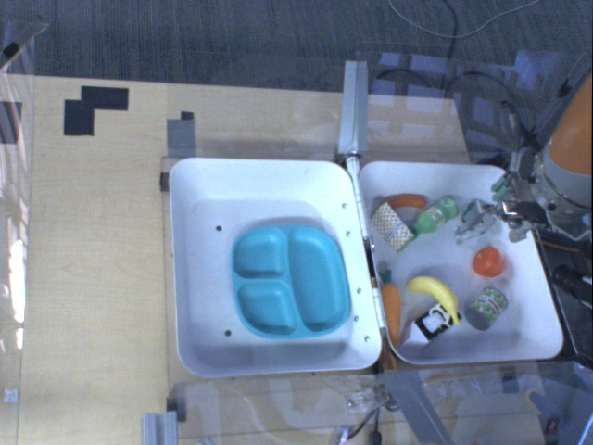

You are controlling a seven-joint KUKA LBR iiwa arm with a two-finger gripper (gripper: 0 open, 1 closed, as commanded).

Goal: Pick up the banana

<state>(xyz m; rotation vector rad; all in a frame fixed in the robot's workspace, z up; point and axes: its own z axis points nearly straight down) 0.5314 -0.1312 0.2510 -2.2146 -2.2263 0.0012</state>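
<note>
A: The banana (435, 292) lies in the right bin (547, 336), toward that bin's near wall and left of its centre. Landmark for everything here: the orange-red ball (488, 261) in the middle right of the same bin.

B: Off that ball, the banana sits just to the left and a little nearer the camera. Its long axis runs on a slant, from upper left down to lower right, curving over a small black-and-white item (434, 323) that touches or nearly touches its lower end.

A: And the gripper (484, 219)?

B: It hangs above the ball in the view, slightly left of it, coming off the grey wrist that reaches in from the right. So the banana lies down and to the left of it, with the ball roughly between the two but off to the right of a straight line.

A: Fingers?

B: They look metallic and splayed a little apart, with nothing visible between them. Whether they touch the bin floor cannot be told from this slant.

A: Neighbours worth watching?

B: A carrot (391, 310) lies left of the banana along the bin's left wall, well left of the ball. A patterned grey-green can (486, 307) rests just below the ball, right of the banana's lower end.

A: So the judgement is that the gripper needs to travel toward the near-left, and turn to close across the banana's width rather than along its curve.
</note>
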